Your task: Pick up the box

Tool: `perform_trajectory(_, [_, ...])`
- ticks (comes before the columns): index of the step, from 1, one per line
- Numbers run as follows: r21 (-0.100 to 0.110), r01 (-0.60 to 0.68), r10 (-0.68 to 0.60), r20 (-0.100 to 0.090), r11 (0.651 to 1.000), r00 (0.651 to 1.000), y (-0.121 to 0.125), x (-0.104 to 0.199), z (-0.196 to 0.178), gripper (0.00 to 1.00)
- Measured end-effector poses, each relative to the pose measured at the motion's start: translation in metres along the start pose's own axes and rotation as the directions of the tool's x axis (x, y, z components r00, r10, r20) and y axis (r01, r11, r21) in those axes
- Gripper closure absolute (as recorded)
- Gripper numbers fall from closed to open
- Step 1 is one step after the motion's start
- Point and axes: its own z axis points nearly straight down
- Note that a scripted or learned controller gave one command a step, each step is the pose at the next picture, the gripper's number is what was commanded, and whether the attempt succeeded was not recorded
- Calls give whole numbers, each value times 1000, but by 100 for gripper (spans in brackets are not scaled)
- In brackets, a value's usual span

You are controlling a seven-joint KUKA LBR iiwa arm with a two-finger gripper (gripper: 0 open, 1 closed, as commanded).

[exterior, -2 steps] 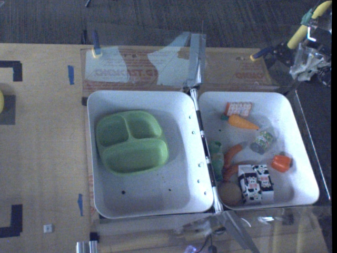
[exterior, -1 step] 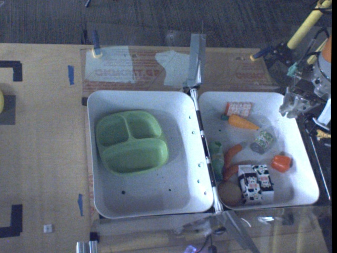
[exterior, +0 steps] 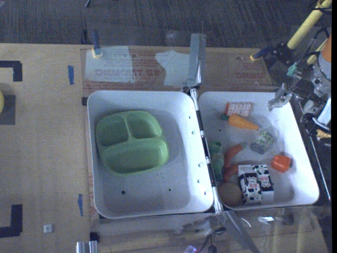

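Note:
A black-and-white cow-patterned box [exterior: 255, 184] lies near the front edge of the right bin [exterior: 303, 157]. A smaller orange-and-white box [exterior: 238, 108] lies flat at the back of that bin. My gripper [exterior: 279, 97] hangs over the bin's back right corner, apart from both boxes and well to the right of the small one. Nothing is seen in its grasp.
The right bin also holds a carrot [exterior: 244, 123], a greenish block [exterior: 262, 141], an orange piece [exterior: 281, 163], a red pepper [exterior: 232, 153], a brown round item [exterior: 229, 193] touching the cow box, and a green item [exterior: 216, 161]. A green divided plate [exterior: 131, 141] sits in the left bin [exterior: 158, 194].

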Motion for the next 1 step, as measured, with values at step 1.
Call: perform_trajectory(1, [0, 0, 0, 0, 1000, 1000, 0, 0, 0, 0])
